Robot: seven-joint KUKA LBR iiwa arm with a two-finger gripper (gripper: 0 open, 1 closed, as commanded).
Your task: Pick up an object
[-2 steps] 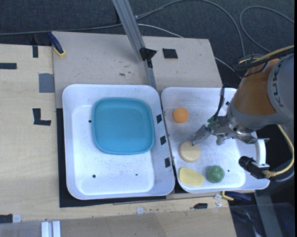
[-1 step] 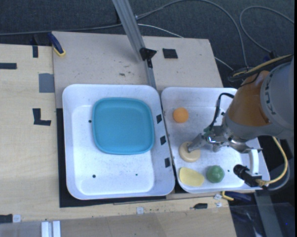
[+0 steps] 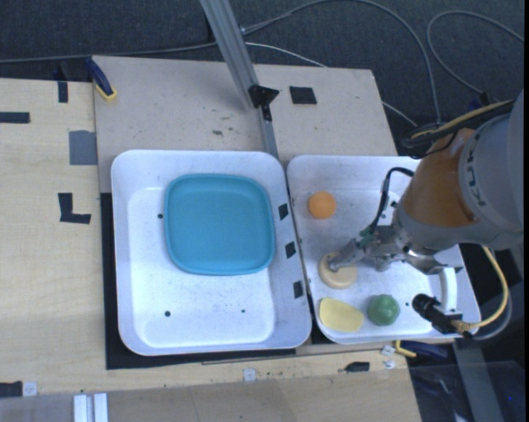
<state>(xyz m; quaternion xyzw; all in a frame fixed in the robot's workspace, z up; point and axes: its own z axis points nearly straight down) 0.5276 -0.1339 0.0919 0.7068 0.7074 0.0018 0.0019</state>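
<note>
On the bench: two shallow white bins sat side by side, the left bin (image 3: 137, 262) and the right bin (image 3: 352, 170) touching along their inner walls.
Left bin: it held a blue plate (image 3: 219, 223), square with rounded corners, lying flat toward the far side of the bin.
Right bin: it held four small things, namely an orange ball (image 3: 322, 205), a cream disc (image 3: 338, 276), a yellow piece (image 3: 341, 315) and a green ball (image 3: 383, 309).
Orange ball: it lay by itself near the bin's far left part, apart from the others.
Cream disc: it lay near the middle of the bin's left side, between the orange ball and the yellow piece.
Yellow piece and green ball: they lay just beside each other along the near wall, the yellow one to the left.
Arm: grey with an orange band, it reached in from the right and bent low over the right bin.
Claw: the gripper (image 3: 333, 262) was down right at the top of the cream disc; from where I stood I could not tell whether it was apart or together, nor whether it had the disc.
Pole: a grey metal pole (image 3: 234, 42) slanted across the board beyond the bins.
</note>
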